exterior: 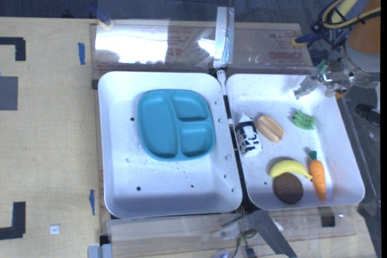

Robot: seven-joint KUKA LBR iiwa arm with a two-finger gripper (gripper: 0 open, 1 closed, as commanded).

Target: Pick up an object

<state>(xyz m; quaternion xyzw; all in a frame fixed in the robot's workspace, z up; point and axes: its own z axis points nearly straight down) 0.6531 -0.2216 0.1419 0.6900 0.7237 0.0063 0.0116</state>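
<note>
The gripper (314, 84) hovers over the right bin's (354, 151) far edge, finger state unclear; best to descend squarely onto the green toy (303, 119) just nearer.

**One high camera, slanted down**

We're looking from above the worktop (42, 130), tilted downward, far enough back to take in both white bins (115, 190) side by side, with the arm (366, 39) entering at right.

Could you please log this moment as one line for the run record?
phase: approach | gripper: over right bin's far corner, holding nothing | right bin: banana, carrot, brown ball, bun | left bin: blue tray
</note>
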